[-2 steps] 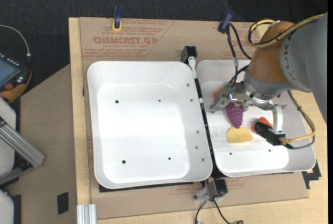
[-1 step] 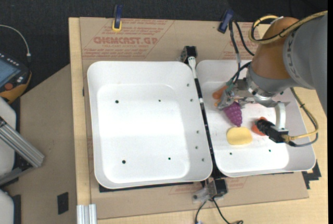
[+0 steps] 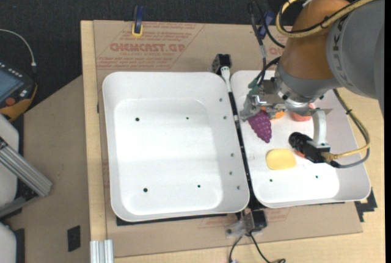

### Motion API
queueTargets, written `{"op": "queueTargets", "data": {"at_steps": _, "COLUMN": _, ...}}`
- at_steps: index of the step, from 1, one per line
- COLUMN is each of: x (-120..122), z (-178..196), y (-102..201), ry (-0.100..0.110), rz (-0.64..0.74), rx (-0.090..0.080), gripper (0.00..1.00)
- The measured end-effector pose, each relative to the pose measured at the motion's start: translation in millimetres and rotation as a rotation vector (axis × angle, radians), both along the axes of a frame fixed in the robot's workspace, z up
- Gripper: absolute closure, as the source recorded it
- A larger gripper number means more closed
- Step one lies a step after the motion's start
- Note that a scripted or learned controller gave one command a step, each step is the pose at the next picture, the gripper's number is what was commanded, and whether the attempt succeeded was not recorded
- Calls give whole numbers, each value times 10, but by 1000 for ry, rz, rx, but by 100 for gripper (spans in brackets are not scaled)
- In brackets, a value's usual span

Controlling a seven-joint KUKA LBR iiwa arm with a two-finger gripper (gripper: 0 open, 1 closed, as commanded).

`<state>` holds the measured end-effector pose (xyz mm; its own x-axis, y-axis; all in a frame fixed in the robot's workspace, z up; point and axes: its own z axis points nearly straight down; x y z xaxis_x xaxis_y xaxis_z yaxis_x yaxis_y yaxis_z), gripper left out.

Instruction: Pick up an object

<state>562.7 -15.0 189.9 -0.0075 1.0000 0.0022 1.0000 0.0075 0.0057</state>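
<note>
My gripper (image 3: 258, 104) hangs over the left part of the right bin (image 3: 305, 191), under the grey arm with its orange band. A purple bunch of grapes (image 3: 261, 126) lies directly below and touching the gripper's tip in this view; whether it is gripped or resting on the bin floor is unclear. A yellow rounded object (image 3: 280, 160) lies on the bin floor in front of the grapes. An orange-red object (image 3: 299, 113) peeks out from under the wrist, mostly hidden by it.
The left bin (image 3: 165, 146) sits beside the right one, with a black divider strip (image 3: 238, 140) between them. A black part with a yellow cable (image 3: 308, 148) juts over the right bin near the yellow object. Cardboard (image 3: 153, 42) lies beneath both bins.
</note>
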Motion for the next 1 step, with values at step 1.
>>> {"op": "queueTargets", "data": {"at_steps": 1, "x": 99, "z": -46, "y": 832, "ry": 4, "rz": 2, "rx": 1, "gripper": 100}}
